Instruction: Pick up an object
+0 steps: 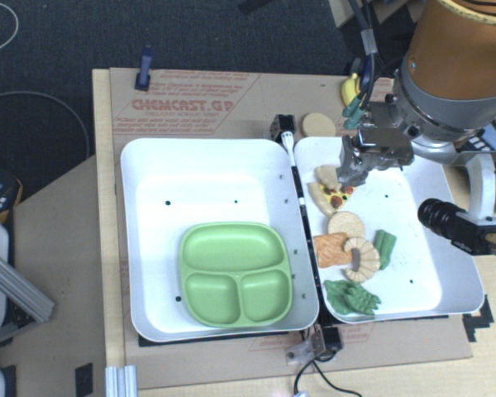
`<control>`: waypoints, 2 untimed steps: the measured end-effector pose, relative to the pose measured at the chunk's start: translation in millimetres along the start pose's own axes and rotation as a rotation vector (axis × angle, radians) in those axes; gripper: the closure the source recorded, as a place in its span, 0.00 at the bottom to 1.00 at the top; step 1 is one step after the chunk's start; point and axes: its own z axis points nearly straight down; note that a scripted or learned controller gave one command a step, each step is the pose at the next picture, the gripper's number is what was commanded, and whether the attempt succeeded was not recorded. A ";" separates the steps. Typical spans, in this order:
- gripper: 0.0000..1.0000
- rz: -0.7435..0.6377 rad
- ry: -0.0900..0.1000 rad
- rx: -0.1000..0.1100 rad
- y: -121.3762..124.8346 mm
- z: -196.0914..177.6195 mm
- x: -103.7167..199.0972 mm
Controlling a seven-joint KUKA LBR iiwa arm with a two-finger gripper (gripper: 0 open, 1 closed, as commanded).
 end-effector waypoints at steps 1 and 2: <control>1.00 0.003 0.000 -0.013 0.8 -42.4 -46.0; 1.00 -0.007 0.002 -0.011 0.4 -61.0 19.9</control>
